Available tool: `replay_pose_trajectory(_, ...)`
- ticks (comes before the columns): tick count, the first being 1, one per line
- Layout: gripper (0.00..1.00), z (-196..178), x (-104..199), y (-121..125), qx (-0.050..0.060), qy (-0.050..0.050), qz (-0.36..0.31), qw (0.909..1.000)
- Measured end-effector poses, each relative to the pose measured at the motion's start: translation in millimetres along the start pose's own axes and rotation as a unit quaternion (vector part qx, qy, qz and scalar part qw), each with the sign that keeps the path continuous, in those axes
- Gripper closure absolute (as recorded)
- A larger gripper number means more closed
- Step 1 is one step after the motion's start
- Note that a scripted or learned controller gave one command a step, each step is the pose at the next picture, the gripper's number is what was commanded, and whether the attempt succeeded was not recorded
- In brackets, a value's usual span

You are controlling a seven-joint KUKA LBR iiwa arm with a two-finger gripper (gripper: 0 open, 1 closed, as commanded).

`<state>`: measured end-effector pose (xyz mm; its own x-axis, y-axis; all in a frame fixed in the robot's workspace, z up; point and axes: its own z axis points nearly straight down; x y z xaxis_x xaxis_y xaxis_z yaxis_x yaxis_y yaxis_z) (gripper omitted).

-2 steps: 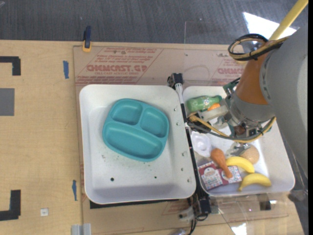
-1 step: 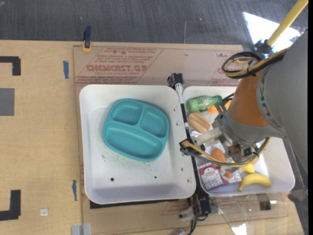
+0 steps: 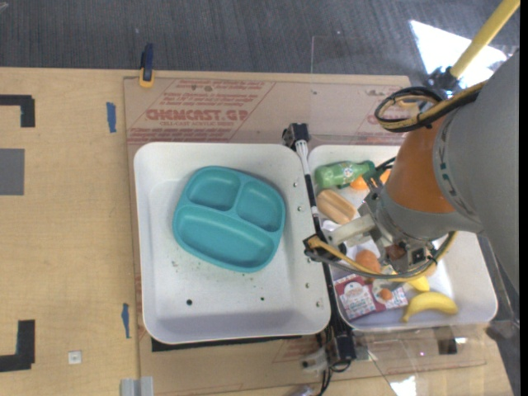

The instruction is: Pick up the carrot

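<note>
From above, the arm [image 3: 429,172] reaches in from the right and hangs low over the right bin [image 3: 478,279], its wrist covering most of that bin's middle. The jaws [image 3: 388,258] sit under the wrist among cables, and I cannot tell whether they are wide, narrow or holding anything. The carrot is hard to fix: 1 orange piece [image 3: 368,261] lies just beside the jaws at their left, and a smaller orange bit [image 3: 360,183] shows near the bin's far edge next to a green packet [image 3: 342,172]; the nearer piece is my guess for the target. Around it the bin is crowded: a hot dog [image 3: 337,205] lies beyond it, a red-and-white packet [image 3: 356,295] sits in front, and a banana [image 3: 429,305] lies at the near right. The left bin [image 3: 157,246] holds 1 teal tray [image 3: 229,218] with 3 compartments, well apart from the action. The main risk, as I judge it, is a closing on the wrong thing, because the orange piece is small and nearly touching its neighbours. It could also slip out sideways, or get pushed under the packet if the descent lands off-centre. The loose cables by the wrist might snag the bin wall between the 2 bins.
</note>
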<state>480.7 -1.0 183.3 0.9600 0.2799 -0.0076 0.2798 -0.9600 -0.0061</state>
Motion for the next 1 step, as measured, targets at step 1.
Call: replay_pose_trajectory(1, 0.00, 0.0, 0.0, 0.0, 0.000, 0.000, 0.000, 1.0000)
